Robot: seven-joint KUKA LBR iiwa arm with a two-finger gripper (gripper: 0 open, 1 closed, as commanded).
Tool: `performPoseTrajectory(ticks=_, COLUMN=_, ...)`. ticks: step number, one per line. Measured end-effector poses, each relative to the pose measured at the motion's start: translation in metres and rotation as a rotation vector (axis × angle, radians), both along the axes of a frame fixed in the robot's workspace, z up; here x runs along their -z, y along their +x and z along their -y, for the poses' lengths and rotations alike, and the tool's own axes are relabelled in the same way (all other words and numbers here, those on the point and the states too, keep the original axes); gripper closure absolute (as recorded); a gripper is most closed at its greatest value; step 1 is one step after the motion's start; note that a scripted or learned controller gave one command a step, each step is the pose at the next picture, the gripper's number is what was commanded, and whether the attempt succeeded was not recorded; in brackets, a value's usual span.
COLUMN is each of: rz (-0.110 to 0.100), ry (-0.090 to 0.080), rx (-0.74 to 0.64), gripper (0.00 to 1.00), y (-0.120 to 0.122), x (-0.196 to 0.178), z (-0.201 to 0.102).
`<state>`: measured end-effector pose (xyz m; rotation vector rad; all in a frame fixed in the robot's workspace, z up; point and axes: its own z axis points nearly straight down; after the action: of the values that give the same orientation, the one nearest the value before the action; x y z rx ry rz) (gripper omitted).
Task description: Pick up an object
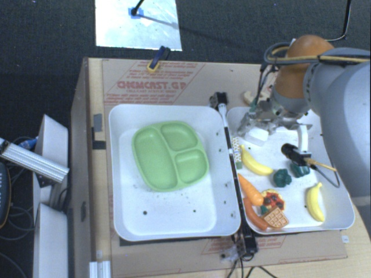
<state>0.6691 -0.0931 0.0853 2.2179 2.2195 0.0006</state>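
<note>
My gripper point(255, 126) hangs low over the far left corner of the right bin point(342, 213), below the orange wrist band. A small white block point(257, 136) lies right under it; whether the two touch I cannot tell. Nearer the front lie a yellow banana point(255, 163), an orange carrot point(250, 193), a dark green broccoli piece point(282, 177), a small teal piece point(300, 169), a colourful pizza slice point(272, 200), a waffle point(276, 218) and a second banana point(315, 202).
The left bin point(124, 213) holds a light green divided plate point(170, 154) at its middle. A dark clip strip point(227, 149) runs along the divider between the bins. The grey arm covers the right bin's far right corner.
</note>
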Motion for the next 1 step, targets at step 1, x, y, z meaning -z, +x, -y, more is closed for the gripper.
performPoseTrajectory(ticks=1, rz=-0.001, ry=0.0, rx=-0.003, gripper=0.0, y=-0.0003, x=0.0004, z=-0.0061)
